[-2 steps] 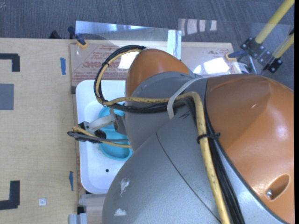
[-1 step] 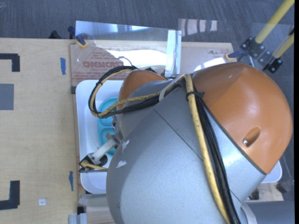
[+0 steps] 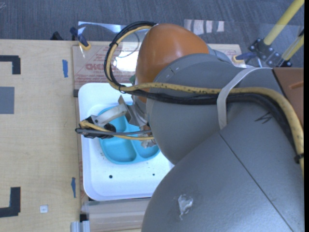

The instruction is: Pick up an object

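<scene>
A light blue, dish-like object [image 3: 121,146] lies in the white bin [image 3: 96,178] left of centre. The grey arm with its orange band covers most of the view from the right and reaches down over this bin. My gripper [image 3: 136,123] sits low over the blue object's upper part, mostly hidden under the wrist. Whether anything is between its fingers is hidden.
The bin's floor shows a few small dark specks near its front. A pale wooden bench top [image 3: 34,129] with black marks lies to the left. A cardboard sheet [image 3: 96,64] sits behind the bin. Yellow poles stand at the top right.
</scene>
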Robot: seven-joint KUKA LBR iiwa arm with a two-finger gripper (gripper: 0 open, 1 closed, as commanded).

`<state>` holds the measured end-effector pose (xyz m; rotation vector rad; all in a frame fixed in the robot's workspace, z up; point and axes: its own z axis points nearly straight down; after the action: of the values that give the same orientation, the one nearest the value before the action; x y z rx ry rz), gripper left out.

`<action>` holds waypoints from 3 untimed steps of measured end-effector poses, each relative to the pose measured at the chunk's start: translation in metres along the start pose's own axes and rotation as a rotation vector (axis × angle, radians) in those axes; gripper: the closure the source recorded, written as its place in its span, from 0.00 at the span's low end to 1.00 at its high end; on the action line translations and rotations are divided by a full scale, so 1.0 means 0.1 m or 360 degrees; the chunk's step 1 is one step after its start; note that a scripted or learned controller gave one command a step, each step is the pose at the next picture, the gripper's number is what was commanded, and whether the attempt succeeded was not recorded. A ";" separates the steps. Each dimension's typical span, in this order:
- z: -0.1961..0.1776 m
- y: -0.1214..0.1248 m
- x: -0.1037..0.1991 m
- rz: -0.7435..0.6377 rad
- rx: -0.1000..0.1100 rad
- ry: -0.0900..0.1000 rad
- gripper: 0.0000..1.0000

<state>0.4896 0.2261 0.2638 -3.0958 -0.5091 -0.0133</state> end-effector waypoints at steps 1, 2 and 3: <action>0.38 -0.03 -0.11 -0.0579 0.0002 -0.0023 1.00; 0.64 -0.02 -0.12 -0.1282 0.0007 -0.0026 1.00; 0.56 0.10 0.24 -0.0538 -0.0001 -0.0020 1.00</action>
<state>0.5162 0.2250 0.2078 -2.9699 -1.0241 0.0047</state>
